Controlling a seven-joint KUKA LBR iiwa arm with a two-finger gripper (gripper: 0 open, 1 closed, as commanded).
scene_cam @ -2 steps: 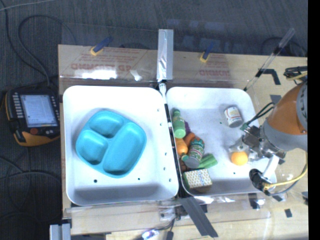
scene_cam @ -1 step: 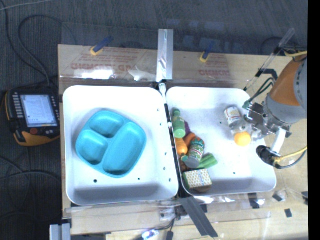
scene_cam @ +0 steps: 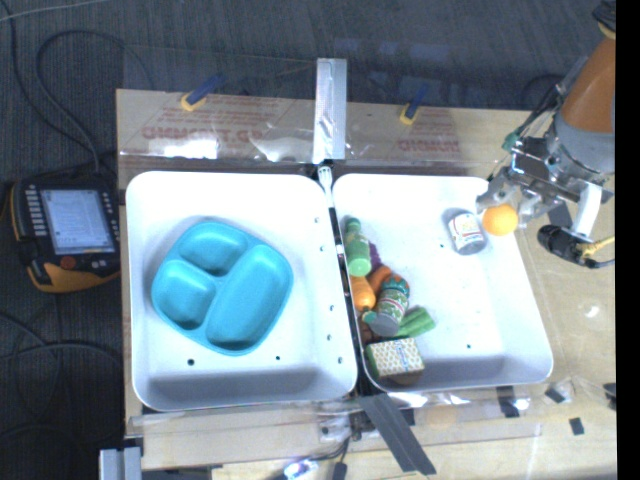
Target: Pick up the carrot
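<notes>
One carrot (scene_cam: pixel 362 293) in right bin's left pile, well apart from hand (scene_cam: pixel 515 193); hand's grip can't tell.

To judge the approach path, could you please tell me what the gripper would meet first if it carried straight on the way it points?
Probably the orange ball right at the gripper, then the small can just beyond. Height above them is unclear from this single slanted view. The carrot lies farther left, in the pile.
</notes>
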